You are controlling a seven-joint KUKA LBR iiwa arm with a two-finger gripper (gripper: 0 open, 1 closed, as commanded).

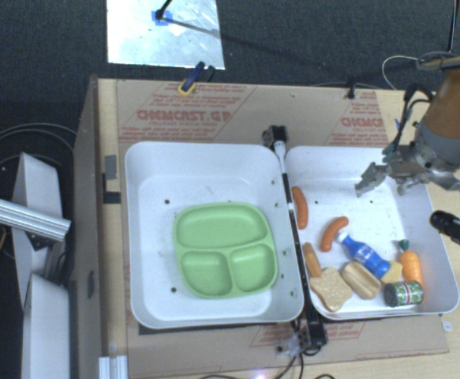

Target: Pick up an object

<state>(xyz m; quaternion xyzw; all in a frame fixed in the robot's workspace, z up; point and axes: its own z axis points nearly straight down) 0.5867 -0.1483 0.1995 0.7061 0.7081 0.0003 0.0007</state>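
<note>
Above the right bin (431,212), the jaws (390,178) hang spread, holding nothing.

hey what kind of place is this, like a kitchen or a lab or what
Most likely a robotics lab bench set up for picking trials, not a kitchen. A robot arm reaches over two white bins, the food looks like toys, such as the carrot and bread slice, and loose cables lie alongside.

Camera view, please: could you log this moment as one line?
gripper: above right bin, holding nothing | green tray: left bin | blue bottle, sausages, bread, carrot, can: untouched
</note>
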